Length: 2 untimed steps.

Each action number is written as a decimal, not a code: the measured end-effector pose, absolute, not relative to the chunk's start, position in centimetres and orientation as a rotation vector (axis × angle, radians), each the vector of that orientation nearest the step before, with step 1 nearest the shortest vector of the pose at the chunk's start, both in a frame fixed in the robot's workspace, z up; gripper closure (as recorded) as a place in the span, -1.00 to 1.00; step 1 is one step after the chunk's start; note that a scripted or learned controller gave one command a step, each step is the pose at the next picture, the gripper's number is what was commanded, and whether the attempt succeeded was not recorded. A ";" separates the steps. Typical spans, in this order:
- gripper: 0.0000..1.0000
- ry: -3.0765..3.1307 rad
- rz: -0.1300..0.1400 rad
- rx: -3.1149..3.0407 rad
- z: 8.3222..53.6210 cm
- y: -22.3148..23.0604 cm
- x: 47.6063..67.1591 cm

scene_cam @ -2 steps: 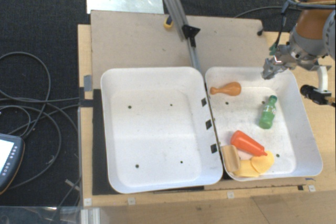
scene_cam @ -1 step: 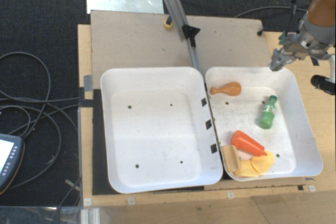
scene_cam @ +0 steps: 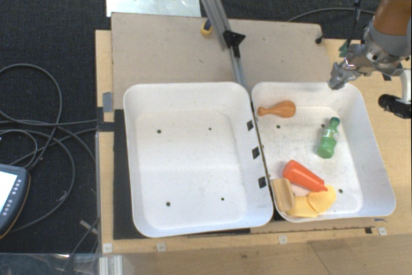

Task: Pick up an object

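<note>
The arm (scene_cam: pixel 389 16) comes in from the right, and its claw (scene_cam: pixel 338 78) hangs over the far right corner of the right bin (scene_cam: pixel 376 158). The claw has nothing in it. It looks small and dark from here, and one cannot tell how far open it is. All the things to pick lie in the right bin. A brown drumstick (scene_cam: pixel 278 110) lies near the far wall, close to the middle where the two bins meet. A green bottle (scene_cam: pixel 327 138) lies further right, nearer the claw than the rest. An orange carrot (scene_cam: pixel 304 176) lies near the front, touching a small pile of yellow slices (scene_cam: pixel 314 203) and a tan bread piece (scene_cam: pixel 282 195). The left bin (scene_cam: pixel 187 158) has only bare white floor. The step in hand looks like the very start: the claw is up high and has not gone for anything yet. Next, it likely needs to move in over one thing and come down on it. The bottle and the drumstick look like the easy picks, because each lies alone with space around it. The carrot sits tight against the pile, so the claw could bump the slices there.
</note>
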<state>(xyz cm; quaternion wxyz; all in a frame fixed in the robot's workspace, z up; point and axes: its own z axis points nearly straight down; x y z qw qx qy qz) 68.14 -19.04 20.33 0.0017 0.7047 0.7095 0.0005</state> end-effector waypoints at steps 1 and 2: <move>1.00 2.232 0.001 2.213 19.9 -14.4 65.1; 1.00 2.233 0.001 2.214 19.5 -9.7 62.2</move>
